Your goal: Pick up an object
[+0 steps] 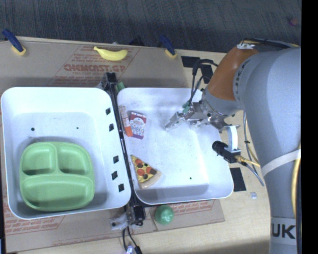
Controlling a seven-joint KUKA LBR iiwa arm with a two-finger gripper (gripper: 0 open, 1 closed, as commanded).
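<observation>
In the right bin (201, 187) lie a small red and white carton (136, 124) near the left wall and a toy pizza slice (144, 171) near the front left corner. My gripper (173, 123) hangs over the middle of this bin, pointing left, a short way right of the carton. Nothing shows between its fingers. The grey arm with its orange band (225, 78) reaches in from the right.
The left bin (53, 102) holds a green divided tray (56, 174). A yellow toy banana (111, 52) lies on the cardboard behind the bins. A green ball (164, 214) sits on the cardboard in front of the right bin. Blue clamps (14, 41) hold the board.
</observation>
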